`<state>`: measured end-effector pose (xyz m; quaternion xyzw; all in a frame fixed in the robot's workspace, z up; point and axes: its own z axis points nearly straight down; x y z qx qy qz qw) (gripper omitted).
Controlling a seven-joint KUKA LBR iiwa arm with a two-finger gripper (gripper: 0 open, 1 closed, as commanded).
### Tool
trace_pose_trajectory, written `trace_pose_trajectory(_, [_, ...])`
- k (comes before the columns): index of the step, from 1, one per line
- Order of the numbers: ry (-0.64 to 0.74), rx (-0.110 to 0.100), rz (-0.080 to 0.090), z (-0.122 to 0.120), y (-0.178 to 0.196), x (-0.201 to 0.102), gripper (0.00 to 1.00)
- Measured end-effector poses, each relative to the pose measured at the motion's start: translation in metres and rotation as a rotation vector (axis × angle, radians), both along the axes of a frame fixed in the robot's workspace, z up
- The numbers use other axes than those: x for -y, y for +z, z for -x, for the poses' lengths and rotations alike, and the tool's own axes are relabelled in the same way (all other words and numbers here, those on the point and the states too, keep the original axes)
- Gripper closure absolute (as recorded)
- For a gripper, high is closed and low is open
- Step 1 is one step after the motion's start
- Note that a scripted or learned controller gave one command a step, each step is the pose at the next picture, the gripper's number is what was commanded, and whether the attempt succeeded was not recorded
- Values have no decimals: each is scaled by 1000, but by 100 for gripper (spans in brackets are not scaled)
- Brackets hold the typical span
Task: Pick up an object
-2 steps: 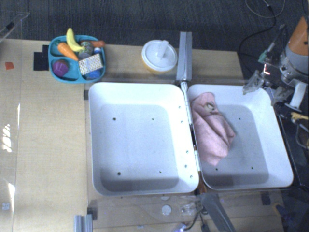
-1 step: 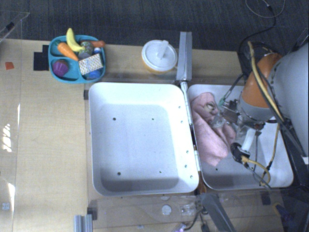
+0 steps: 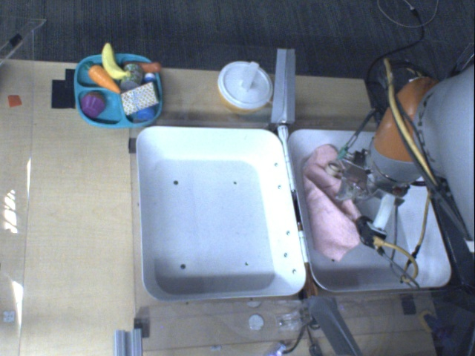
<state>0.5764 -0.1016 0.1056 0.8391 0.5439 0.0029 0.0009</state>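
Both bins, left (image 3: 215,143) and right (image 3: 438,273), looked like smooth white plastic, faint sheen. Pink cloth (image 3: 326,206) in right bin: soft, matt, rumpled (towel-like nap, hard to confirm). Bench top (image 3: 67,236) read as pale wood, matt. Blue tray (image 3: 82,113) glossy plastic; its toy food looked plastic too. White lid (image 3: 245,84) smooth plastic. Arm's orange band (image 3: 390,139) glossy, grey casing (image 3: 453,117) satin. Cables (image 3: 404,117) rubbery yellow and black.
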Motion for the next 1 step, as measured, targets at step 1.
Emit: trace_pose_trajectory(1, [250,-3,3,-12,96,7,100])
